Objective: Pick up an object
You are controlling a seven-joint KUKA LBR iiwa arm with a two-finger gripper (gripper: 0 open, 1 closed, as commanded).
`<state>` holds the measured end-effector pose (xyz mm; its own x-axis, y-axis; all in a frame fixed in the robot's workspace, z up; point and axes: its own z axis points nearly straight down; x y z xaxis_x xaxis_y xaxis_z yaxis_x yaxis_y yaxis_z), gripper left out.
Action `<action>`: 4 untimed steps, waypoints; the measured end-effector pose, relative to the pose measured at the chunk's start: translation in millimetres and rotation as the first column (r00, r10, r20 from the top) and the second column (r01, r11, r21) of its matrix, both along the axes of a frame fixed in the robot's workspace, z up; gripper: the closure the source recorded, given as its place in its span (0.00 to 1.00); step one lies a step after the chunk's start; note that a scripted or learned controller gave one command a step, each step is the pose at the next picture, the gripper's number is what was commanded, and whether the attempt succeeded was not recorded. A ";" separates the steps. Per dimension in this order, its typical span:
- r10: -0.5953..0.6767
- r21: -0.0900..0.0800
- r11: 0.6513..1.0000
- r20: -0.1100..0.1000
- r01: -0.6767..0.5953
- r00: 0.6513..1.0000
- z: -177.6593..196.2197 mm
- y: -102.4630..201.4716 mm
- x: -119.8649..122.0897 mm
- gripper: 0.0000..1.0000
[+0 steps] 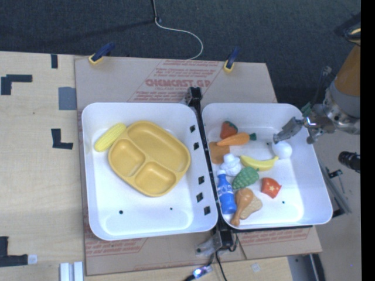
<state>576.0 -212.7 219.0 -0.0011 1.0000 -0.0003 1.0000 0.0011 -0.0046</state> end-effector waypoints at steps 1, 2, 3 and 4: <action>0.000 0.001 1.000 -0.002 0.000 1.000 -54.2 -5.7 -9.1 0.00; 0.001 0.000 1.000 0.001 -0.001 1.000 -116.3 -2.9 -4.9 0.00; 0.001 0.001 1.000 0.012 -0.001 1.000 -127.9 -2.6 -0.5 0.00; 0.002 -0.002 1.000 0.008 -0.002 1.000 -122.9 -1.6 -2.9 1.00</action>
<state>573.1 -214.3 96.1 -0.0033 1.0000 -0.0019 1.0000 0.0033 0.0038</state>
